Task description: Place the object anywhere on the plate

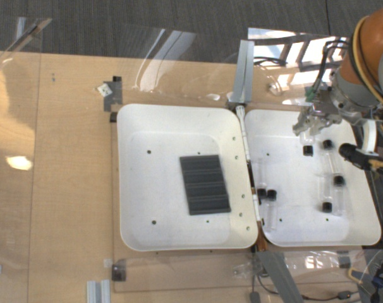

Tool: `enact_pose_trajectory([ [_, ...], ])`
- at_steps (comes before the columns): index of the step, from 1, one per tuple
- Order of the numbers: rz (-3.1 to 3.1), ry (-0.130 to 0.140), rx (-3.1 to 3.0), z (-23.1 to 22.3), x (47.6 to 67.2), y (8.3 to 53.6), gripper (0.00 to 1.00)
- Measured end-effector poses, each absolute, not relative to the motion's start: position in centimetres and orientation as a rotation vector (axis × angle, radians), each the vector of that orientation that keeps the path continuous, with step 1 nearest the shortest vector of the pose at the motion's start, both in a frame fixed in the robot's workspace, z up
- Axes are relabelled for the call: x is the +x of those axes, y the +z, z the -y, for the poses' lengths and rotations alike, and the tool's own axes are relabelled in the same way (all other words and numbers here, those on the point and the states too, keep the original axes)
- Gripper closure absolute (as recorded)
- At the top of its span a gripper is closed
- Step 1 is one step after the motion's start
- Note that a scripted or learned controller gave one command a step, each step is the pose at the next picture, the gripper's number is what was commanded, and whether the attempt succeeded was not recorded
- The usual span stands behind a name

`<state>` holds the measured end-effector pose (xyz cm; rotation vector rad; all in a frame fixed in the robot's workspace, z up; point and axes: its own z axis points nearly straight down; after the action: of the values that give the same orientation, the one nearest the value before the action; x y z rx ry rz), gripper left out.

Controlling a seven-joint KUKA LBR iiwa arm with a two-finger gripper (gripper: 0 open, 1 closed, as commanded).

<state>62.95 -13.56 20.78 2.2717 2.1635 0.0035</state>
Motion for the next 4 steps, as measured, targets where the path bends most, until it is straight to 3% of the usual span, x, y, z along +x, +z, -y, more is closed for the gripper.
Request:
enact_pose_trajectory([
  [1, -1.270, -0.001, 2.876, 9.6, 59.3, 12.1, 1.00],
  [2, -1.377, 0.006, 2.821, 3.6, 65.1, 26.8, 1.00],
  [3, -1.089, 0.000, 2.946, -2.2, 65.2, 24.5, 1.00],
  [4, -0.588, 0.007, 3.088, -9.4, 60.3, 28.2, 1.00],
])
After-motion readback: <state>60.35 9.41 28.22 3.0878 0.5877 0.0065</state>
